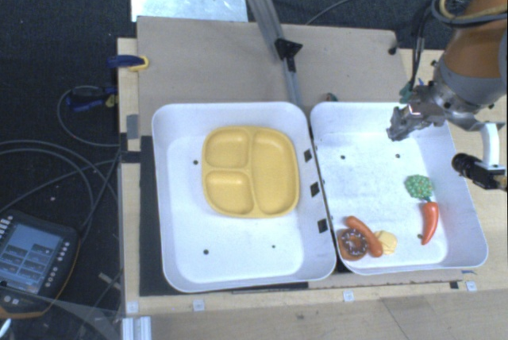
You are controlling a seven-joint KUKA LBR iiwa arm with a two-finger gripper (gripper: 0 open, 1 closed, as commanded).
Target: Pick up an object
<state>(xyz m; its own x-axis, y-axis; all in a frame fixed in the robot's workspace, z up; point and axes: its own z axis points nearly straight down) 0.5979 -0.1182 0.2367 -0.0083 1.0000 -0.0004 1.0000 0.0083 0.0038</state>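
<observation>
No readable text

The handheld control pendant (28,251) at lower left shows a lit screen, but its characters are too small to read.

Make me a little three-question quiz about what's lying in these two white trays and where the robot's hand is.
1. True or false: the yellow divided plate lies in the left bin.
2. Which item lies nearest the hand? A) orange carrot B) green leafy piece C) chocolate doughnut
3. Fill in: the sausage lies in the ___ bin.

Key
1. True.
2. B. The green piece is the closest to the hand, which is over the right bin's far edge.
3. Right, touching the doughnut near the front wall.
</observation>
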